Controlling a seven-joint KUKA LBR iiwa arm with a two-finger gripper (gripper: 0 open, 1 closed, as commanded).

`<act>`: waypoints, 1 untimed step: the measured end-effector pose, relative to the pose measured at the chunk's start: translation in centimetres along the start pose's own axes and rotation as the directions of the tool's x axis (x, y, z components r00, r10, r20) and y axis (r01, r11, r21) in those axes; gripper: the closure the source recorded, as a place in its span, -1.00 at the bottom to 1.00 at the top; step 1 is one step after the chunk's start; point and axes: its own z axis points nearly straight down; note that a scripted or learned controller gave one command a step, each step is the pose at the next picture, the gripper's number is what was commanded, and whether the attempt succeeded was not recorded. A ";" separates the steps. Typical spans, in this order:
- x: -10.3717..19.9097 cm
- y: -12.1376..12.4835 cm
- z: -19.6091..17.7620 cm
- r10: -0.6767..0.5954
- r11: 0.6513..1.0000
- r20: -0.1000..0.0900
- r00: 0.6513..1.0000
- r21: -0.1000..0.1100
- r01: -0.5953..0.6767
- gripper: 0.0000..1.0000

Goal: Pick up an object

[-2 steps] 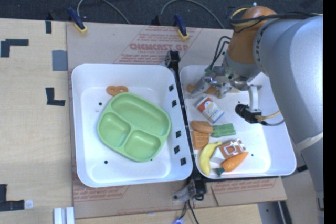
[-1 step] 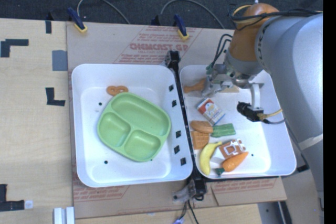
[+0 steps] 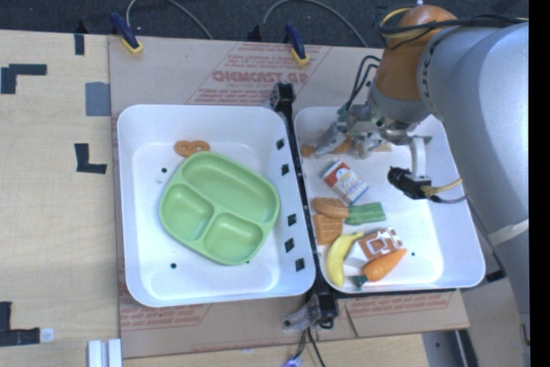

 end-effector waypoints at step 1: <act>0.2 1.2 0.9 0.002 1.000 0.001 1.000 0.015 -0.002 -1.00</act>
